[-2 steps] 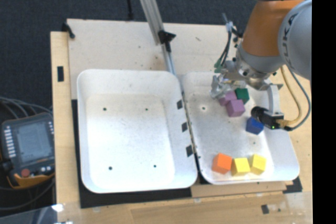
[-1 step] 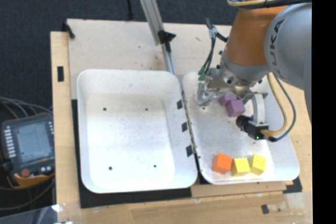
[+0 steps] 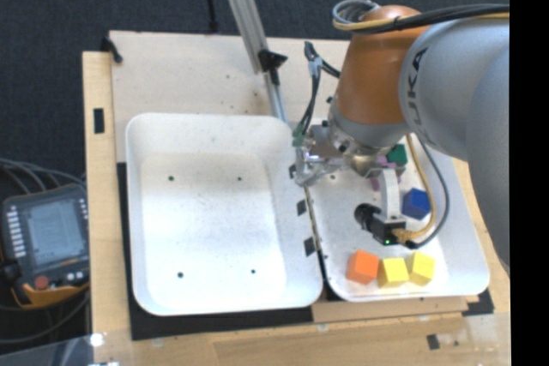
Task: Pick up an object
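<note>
**Arm parked over the right bin, blocks lined up along the near edge**

So here's the scene from the overhead camera. The arm [image 3: 429,73] comes in from the right, and its orange band sits over the far part of the right bin [image 3: 476,270], covering a good chunk of it. The gripper [image 3: 310,165] hangs low near that bin's left wall, just beside the seam where the two bins meet. Honestly I cannot tell what state the claw is in, since the wrist and a tangle of cables block the view, and I can't make out anything held in it either.

Objects in the right bin: an orange block [image 3: 363,267], a yellow block [image 3: 394,272] and a second yellow block [image 3: 423,268] sit in a row along the near edge, touching or almost touching each other. A blue block [image 3: 416,203] sits further back toward the bin's right side, and a green block [image 3: 396,155] peeks out from under the wrist, behind the blue one. A black fitting with a small green light [image 3: 377,223] hangs off the arm between the blue block and the row of three.

The left bin [image 3: 137,184] shows just a few dark specks on its floor. A pendant controller [image 3: 47,236] lies off the bench's left edge.
</note>
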`<control>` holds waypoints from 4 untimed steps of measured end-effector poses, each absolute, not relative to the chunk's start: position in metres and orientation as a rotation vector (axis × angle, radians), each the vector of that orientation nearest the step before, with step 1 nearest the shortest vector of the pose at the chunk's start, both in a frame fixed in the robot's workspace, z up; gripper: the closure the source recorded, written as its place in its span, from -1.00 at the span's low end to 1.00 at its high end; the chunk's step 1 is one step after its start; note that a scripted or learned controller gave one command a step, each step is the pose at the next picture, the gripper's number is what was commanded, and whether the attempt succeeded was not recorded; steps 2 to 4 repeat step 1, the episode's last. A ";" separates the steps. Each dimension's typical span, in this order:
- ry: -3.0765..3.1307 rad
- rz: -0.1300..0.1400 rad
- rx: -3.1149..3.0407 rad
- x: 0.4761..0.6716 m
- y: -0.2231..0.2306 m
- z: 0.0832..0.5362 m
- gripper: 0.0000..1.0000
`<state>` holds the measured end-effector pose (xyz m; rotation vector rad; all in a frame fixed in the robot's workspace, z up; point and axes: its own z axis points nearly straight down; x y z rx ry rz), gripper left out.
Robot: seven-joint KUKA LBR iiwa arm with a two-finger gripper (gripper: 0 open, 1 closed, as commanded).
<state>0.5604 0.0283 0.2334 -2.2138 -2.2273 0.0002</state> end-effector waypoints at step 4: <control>-2.229 -0.001 -2.211 0.537 0.080 0.236 1.00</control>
